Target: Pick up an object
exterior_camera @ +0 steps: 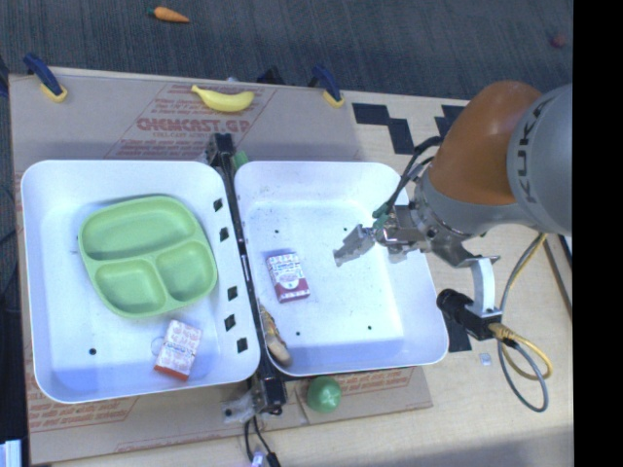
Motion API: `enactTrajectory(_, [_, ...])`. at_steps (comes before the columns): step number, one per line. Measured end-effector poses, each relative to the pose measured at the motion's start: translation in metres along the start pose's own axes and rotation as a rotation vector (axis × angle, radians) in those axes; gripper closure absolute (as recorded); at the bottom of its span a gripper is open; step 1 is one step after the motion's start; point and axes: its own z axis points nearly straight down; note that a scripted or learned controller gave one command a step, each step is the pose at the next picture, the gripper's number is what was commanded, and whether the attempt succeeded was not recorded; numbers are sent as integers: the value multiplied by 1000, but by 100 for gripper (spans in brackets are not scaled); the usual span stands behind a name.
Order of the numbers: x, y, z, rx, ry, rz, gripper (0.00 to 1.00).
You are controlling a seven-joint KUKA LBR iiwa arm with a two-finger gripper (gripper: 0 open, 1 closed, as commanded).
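Grey arm with the orange band (492, 154) reaching in from the right, gripper (352, 245) over the right white bin (419, 319). Can't tell if the fingers are clenched or released, too blurry. Small maroon-and-white packet (288, 275) lying flat on that bin's floor, left of the gripper and apart from it. Green divided plastic plate (146, 253) and a red-white packet (178, 348) over in the left white bin (39, 261).
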Motion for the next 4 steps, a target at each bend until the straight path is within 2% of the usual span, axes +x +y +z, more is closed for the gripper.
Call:
enactTrajectory(1, [-50, 2, -10, -2, -1, 2, 0])
enactTrajectory(4, [-49, 3, -10, -2, -1, 1, 0])
